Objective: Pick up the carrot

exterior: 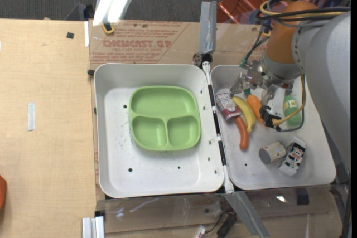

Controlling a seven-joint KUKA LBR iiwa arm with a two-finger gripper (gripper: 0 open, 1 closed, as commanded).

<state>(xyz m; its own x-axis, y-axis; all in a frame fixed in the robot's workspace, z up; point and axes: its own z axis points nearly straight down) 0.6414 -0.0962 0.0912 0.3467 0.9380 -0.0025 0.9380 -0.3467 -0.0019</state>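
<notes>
Carrot [254,103] lies in the right bin [312,175], touching the banana [244,112], with the sausage [243,134] just below. Gripper [266,98] sits beside it; I cannot tell its opening. I would descend centred, clear of the banana.

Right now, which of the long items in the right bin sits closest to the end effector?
The carrot, short and orange, right beside the end effector. The yellow banana lies just left; the red-orange hot dog farther down.

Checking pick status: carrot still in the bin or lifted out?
In the bin. The carrot lies in the right bin beside the banana, under the gripper.
</notes>
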